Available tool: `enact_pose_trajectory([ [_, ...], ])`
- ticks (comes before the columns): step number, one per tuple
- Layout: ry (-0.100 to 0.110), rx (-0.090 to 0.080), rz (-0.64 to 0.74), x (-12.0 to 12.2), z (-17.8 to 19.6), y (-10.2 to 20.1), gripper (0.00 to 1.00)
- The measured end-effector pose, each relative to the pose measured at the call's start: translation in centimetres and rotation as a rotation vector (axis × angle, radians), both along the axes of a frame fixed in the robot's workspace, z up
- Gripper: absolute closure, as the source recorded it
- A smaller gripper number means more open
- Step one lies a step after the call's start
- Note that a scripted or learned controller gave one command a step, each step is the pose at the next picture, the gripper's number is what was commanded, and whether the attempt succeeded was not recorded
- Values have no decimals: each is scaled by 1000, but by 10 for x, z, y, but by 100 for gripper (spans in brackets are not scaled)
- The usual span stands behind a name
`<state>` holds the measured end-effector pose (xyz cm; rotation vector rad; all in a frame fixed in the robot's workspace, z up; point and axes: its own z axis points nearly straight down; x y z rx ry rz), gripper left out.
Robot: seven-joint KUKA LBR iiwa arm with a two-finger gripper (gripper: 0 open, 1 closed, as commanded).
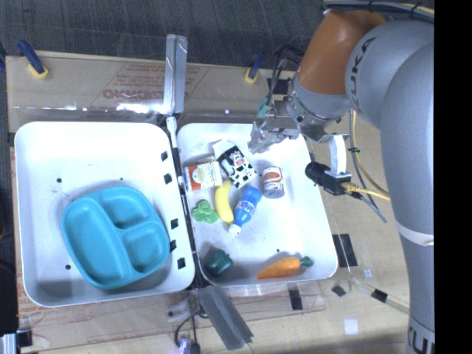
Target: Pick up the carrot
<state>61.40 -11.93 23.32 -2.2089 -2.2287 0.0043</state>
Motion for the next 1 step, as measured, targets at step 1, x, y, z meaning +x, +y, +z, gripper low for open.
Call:
enact_pose_trajectory([
  [1,-1,0,174,-61,-28,-71,0],
])
